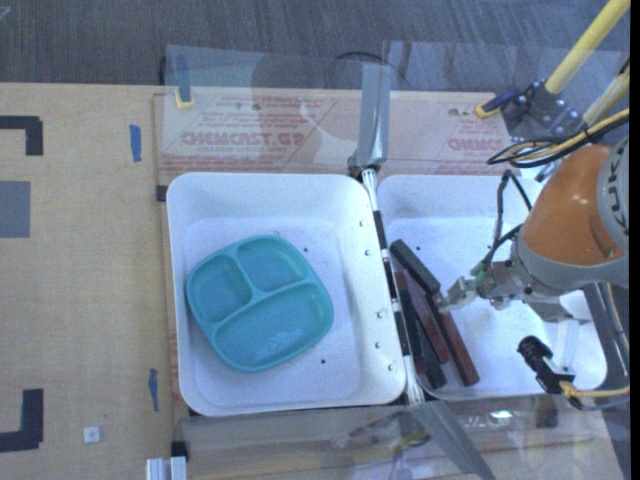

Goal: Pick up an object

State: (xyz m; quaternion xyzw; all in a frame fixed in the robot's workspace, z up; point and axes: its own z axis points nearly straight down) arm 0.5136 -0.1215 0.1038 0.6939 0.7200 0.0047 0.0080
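Teal 3-compartment plate [259, 302] in left bin [190, 218].

A grey carpeted floor [250, 13] lies behind the tan wooden bench [75, 268] marked with blue tape [135, 143].

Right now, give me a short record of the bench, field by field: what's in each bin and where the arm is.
left bin: one teal divided plate, lying flat
right bin: dark long items heaped along its left wall, one reddish brown
arm: over the right bin, reaching in from the right
gripper: low, beside the dark long items; hold on anything cannot be told
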